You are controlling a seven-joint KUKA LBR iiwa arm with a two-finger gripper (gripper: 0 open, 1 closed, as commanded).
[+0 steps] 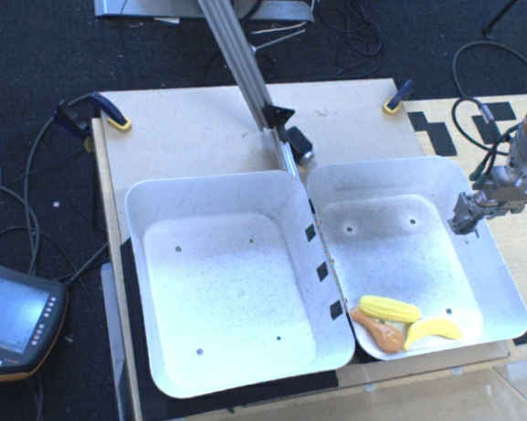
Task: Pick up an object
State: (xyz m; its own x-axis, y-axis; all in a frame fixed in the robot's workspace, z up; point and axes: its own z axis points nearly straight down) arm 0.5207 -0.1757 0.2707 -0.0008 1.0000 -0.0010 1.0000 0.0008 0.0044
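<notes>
Yellow and orange toys sit together at the near edge of the right bin (488, 259): a corn cob (389, 308), a banana (434, 330) just beside it and an orange carrot-like piece (380, 329) touching the cob. The gripper (463, 219) hangs over that bin's right wall, well apart from them, nothing visibly in its grasp. The left bin (154, 215) lies beside it.

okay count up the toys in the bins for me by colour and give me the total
Yellow: 2, the corn cob and the banana, both in the right bin
Orange: 1, the carrot-like piece, in the same bin beside them
Total: 3
</notes>
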